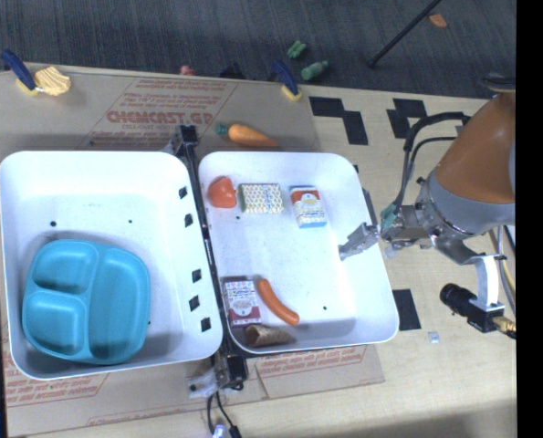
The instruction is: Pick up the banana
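My gripper (pixel 355 243) hangs over the right rim of the right bin (pixel 373 286), pointing left into it, with nothing visibly held. Inside that bin lie a red round item (pixel 221 192), a patterned box (pixel 260 198), a small carton (pixel 308 206), a red packet (pixel 241 300), an orange-red sausage shape (pixel 277 301) and a brown piece (pixel 266 336) at the front wall. A pale yellow object (pixel 53 82) lies on the cardboard at the far left corner, outside both bins; I cannot tell whether it is the banana.
The left bin (pixel 88 176) holds a blue divided plate (pixel 88 301). A carrot (pixel 248 136) lies on the cardboard behind the right bin. Blue clamps (pixel 285 76) grip the cardboard's back edge. Cables and a black fitting (pixel 472 307) sit to the right.
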Controlling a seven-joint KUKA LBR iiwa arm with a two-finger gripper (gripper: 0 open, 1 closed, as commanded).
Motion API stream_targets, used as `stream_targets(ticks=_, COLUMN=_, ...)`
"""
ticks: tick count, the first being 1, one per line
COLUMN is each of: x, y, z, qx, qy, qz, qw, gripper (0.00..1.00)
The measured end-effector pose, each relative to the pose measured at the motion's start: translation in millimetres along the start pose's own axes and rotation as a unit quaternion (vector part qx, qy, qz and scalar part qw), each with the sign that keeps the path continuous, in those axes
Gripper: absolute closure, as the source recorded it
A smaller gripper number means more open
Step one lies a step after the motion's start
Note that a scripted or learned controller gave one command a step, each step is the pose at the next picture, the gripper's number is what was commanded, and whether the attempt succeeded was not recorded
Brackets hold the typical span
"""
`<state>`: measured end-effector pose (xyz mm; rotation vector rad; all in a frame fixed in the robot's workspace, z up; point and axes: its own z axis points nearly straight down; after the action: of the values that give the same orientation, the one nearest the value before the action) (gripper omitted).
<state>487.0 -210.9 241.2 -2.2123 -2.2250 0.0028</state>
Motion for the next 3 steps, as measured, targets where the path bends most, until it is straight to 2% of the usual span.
stream_targets(ticks=1, x=62, y=13, z=113, qx=0.001, qy=0.001, qz=0.020, qw=0.9998, gripper=0.00)
stream_targets(ticks=2, x=101, y=63, z=150, qx=-0.001, qy=-0.001, qz=-0.131, qw=0.9914, gripper=0.00)
stream_targets(ticks=3, x=109, y=99, z=149, qx=-0.002, qy=-0.002, qz=-0.260, qw=0.9655, gripper=0.00)
